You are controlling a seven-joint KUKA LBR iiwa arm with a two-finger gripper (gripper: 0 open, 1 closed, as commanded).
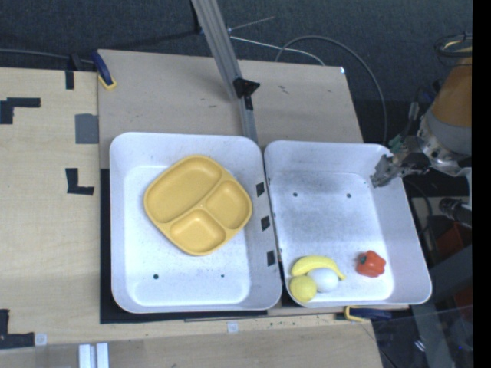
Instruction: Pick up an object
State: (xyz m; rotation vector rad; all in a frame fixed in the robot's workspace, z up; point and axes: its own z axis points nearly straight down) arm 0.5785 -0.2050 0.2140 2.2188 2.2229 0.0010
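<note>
In the right bin (pixel 337 205) a yellow banana (pixel 316 264), a yellow lemon (pixel 303 288) and a small white ball (pixel 327 280) lie bunched at the near left corner. A red pepper (pixel 370 263) sits apart from them near the bin's near right corner. My gripper (pixel 381 176) hangs over the far right rim of that bin, well away from all of them, with nothing seen in it. The left bin (pixel 130 205) holds a yellow divided plate (pixel 198 204).
A grey metal pole (pixel 222 48) slants down from the top to the seam between the bins. Cables (pixel 322 52) loop over the bench behind the right bin. The arm's orange band (pixel 454 98) is at the right edge.
</note>
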